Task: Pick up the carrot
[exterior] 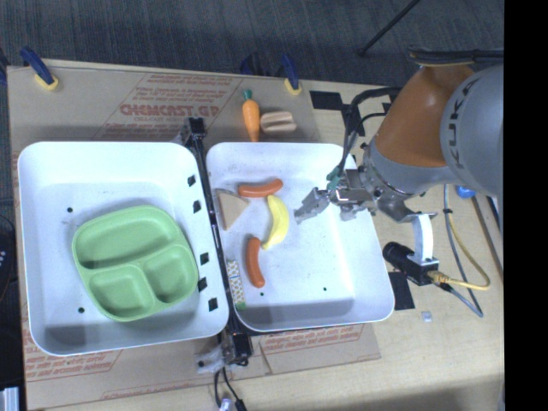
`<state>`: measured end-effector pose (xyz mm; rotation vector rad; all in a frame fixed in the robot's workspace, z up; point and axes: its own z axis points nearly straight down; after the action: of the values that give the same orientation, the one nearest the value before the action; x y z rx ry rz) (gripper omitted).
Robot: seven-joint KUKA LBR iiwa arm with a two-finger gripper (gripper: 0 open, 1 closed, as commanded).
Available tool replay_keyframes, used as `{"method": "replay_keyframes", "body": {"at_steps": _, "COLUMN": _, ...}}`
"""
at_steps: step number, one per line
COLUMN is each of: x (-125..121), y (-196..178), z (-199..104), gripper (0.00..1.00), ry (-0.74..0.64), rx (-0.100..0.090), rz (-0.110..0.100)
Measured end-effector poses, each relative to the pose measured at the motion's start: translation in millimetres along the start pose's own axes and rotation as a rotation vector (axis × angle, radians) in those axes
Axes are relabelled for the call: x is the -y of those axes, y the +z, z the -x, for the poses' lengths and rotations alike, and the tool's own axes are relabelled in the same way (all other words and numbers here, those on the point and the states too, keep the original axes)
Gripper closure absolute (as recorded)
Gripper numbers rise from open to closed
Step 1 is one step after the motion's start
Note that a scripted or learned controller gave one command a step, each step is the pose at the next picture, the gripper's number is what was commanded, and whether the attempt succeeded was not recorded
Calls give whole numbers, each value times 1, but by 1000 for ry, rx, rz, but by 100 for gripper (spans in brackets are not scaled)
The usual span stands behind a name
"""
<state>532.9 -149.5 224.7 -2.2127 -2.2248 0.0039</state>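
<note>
Two sausages and a banana [276, 219] are sitting nearer my tool [310, 205] than the carrot [250, 116]; it's hovering empty, slightly parted, risking a wrong grab.

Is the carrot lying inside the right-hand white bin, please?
No, the carrot lies on the cardboard beyond the right bin, outside its far rim and beside a small bun-like item.

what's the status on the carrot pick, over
End effector over right bin, nothing between fingers. Carrot outside bins on cardboard, beside bun. Bin's far wall lies between.
</note>
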Motion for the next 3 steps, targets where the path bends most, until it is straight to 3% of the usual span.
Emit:
{"method": "replay_keyframes", "body": {"at_steps": 1, "x": 17, "y": 134, "z": -22, "gripper": 0, "ry": 36, "rx": 0, "rz": 0}}
{"method": "replay_keyframes", "body": {"at_steps": 2, "x": 48, "y": 103, "z": 47, "gripper": 0, "ry": -75, "rx": 1, "rz": 3}}
{"method": "replay_keyframes", "body": {"at_steps": 3, "x": 26, "y": 49, "z": -16, "gripper": 0, "ry": -401, "rx": 2, "rz": 4}}
